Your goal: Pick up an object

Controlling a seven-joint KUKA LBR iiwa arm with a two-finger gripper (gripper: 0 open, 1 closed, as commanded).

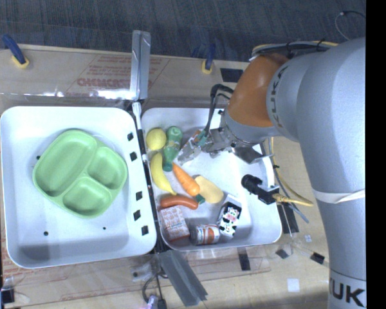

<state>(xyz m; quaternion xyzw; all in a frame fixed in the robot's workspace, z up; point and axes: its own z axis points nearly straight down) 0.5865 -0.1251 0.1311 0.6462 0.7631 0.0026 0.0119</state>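
My gripper (194,145) hangs low in the right bin (257,227), at its upper middle, just right of a green pepper (173,137) and a yellow lemon (156,139). An orange carrot (186,180) lies below it, with a banana (159,173) to its left and a pale yellow piece (210,189) to its right. Lower down rest a red sausage (178,202), a red-white packet (174,223), a can (205,235) and a small cow-print carton (229,219). I see nothing between the fingers.
The left bin (19,237) holds a green divided plate (81,171). The grey arm with its orange band (254,95) covers the right bin's upper right. A metal divider (140,56) stands between the bins at the back.
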